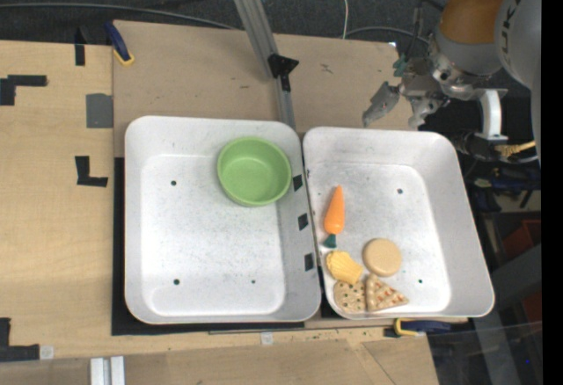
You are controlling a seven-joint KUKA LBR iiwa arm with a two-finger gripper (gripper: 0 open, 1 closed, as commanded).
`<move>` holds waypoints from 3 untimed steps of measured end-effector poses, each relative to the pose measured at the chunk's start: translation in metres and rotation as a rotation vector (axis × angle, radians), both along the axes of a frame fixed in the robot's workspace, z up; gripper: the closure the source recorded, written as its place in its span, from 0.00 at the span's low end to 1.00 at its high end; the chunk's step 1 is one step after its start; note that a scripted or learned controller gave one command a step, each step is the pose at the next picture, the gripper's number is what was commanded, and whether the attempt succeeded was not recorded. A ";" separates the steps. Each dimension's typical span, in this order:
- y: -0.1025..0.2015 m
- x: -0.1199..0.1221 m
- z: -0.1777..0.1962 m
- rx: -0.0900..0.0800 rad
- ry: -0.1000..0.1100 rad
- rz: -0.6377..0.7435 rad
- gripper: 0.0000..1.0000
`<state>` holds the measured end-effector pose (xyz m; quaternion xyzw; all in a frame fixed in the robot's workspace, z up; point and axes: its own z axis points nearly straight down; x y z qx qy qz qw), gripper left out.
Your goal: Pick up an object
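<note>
The gripper point(398, 105) hangs with fingers spread, nothing between them, above the far edge of the right white bin point(440, 199). The orange plastic carrot point(334, 210) lies w/ free space around it; approach straight down, centred, fingers across its narrow width.

I count two white bins: the left bin point(149, 225) contains one green bowl point(254, 170); the right bin point(440, 225) contains one carrot point(334, 210) and four other food pieces.

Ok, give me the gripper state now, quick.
Gripper: open, holding nothing, above the far edge of the right bin.
</note>
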<state>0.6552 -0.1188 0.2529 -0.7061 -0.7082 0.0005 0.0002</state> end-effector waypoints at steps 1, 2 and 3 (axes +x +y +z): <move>0.000 0.000 0.000 0.000 0.000 0.000 0.00; -0.001 0.001 -0.044 -0.001 0.004 -0.001 0.00; -0.005 0.002 -0.108 0.000 0.007 -0.002 0.00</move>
